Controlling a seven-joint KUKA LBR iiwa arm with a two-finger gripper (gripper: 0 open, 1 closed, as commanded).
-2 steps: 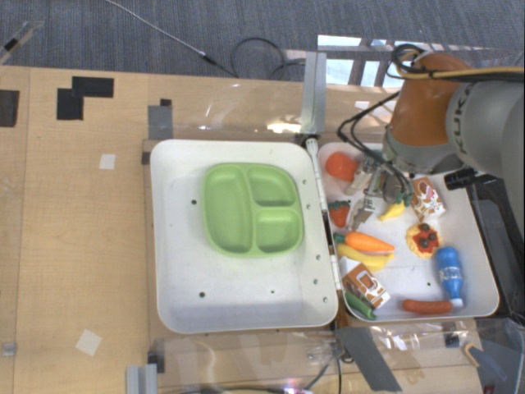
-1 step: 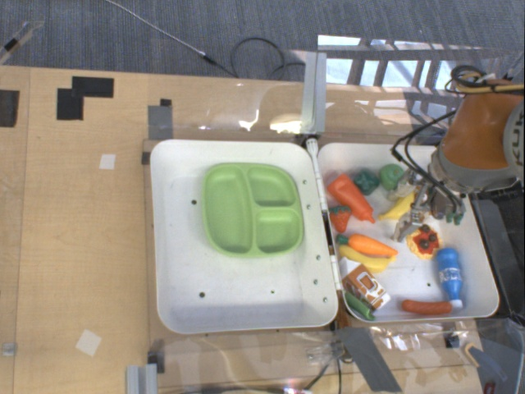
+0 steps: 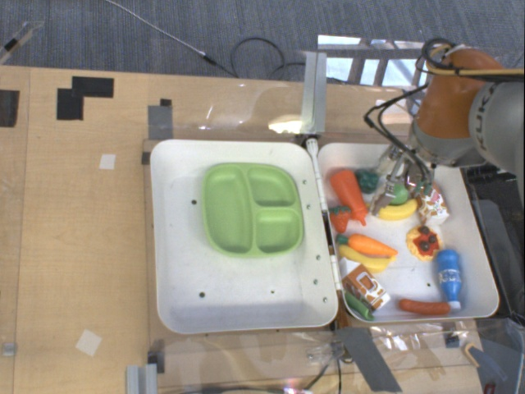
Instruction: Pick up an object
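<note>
My gripper (image 3: 399, 189) is low in the right bin (image 3: 484, 257), near its far side, with the orange-banded wrist (image 3: 447, 97) above it. It looks open, its fingers spread either side of a small green toy (image 3: 399, 193) that lies against a yellow banana (image 3: 399, 212). Nothing is lifted. To the gripper's left lie a teal piece (image 3: 367, 180) and a large orange carrot (image 3: 347, 192). To its right lies a white and red packet (image 3: 433, 206).
The right bin also holds a smaller carrot (image 3: 371, 244), a second banana (image 3: 366, 259), a snack box (image 3: 366, 290), a red sausage (image 3: 425, 306), a blue bottle (image 3: 448, 276) and a pizza slice (image 3: 424, 242). A green divided plate (image 3: 252, 208) lies in the left bin (image 3: 176, 245).
</note>
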